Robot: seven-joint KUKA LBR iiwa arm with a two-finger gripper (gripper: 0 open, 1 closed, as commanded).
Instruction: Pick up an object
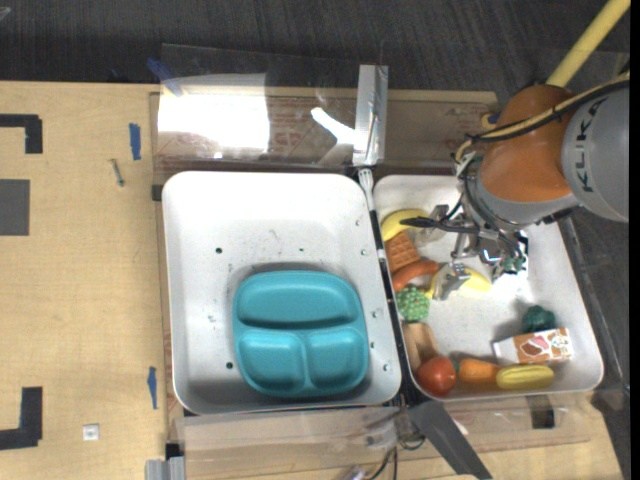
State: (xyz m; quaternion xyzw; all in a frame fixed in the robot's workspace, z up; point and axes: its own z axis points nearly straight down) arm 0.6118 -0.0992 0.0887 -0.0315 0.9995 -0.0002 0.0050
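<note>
End effector [468, 264] state indeterminate. Risk: banana [400, 222] and toy foods crowd its left; descent may nudge neighbours, yielding a failed grasp.

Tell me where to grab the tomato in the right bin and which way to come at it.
Grip the tomato across its round middle, coming straight down from above. It sits against the bin's front wall, with a carrot touching its right side, so closing the end effector front-to-back looks tight; angling the fingers diagonally probably gives more room.
</note>
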